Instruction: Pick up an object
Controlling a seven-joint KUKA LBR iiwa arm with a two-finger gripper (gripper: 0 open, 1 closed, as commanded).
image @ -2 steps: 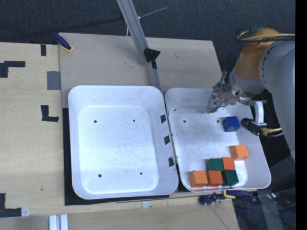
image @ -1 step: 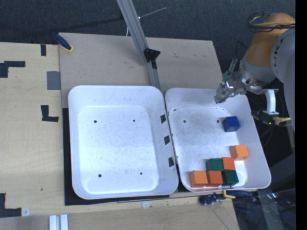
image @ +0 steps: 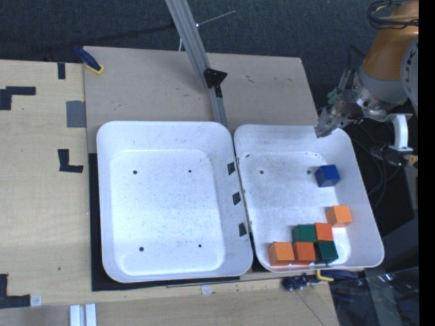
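A grey metal rail [image: 194,43] slants across my tabletop [image: 149,90] toward the bins. A blue and yellow clamp [image: 89,59] sits at its far left corner. Black tape marks [image: 66,160] dot the left side.

Even, diffuse overhead light leaves the two white bins [image: 170,131] bright with only faint shadows, while the whole frame is soft and grainy.

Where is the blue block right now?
The blue block sits alone in the right bin, near its far right side, apart from the orange and green blocks bunched at the near edge.
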